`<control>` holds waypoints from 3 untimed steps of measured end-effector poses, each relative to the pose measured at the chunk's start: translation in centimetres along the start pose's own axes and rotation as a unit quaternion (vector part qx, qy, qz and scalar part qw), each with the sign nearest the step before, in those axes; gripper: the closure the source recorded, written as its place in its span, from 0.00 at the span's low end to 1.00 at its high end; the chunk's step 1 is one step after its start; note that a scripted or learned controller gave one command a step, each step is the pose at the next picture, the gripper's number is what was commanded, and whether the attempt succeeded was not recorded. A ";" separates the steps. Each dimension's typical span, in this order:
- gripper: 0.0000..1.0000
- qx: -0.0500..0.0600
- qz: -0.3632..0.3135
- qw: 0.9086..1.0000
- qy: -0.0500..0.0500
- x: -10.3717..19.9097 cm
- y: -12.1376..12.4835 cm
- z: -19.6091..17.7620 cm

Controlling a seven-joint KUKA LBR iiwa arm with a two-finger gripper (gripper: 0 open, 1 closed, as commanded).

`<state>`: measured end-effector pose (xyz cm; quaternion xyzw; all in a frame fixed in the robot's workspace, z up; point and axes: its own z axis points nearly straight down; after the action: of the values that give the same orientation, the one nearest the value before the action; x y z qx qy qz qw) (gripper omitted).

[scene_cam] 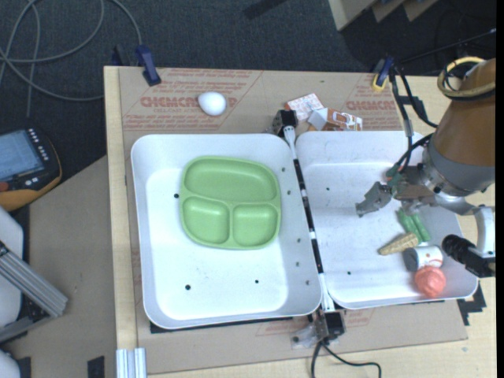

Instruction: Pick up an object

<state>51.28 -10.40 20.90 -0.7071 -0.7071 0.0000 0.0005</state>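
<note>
Overhead, the claw point(376, 201) hovers spread and empty over the right bin point(346, 278).

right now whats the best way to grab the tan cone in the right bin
Grip the tan cone across its wider right end, coming straight down from above. It lies flat on the floor of the right bin, tip pointing left, so the fingers should close across its narrow width. A green piece and a red and white object sit close by, so a top approach probably disturbs them least.
</note>
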 end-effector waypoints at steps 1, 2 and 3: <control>0.00 -0.001 0.001 1.000 -0.001 -7.8 3.1 -2.2; 0.00 -0.001 0.000 1.000 -0.001 -11.5 6.4 2.6; 0.00 -0.002 -0.001 1.000 -0.001 -10.6 13.6 1.4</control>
<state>64.83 -21.01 19.52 -0.7066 -0.7077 -0.0006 -0.0013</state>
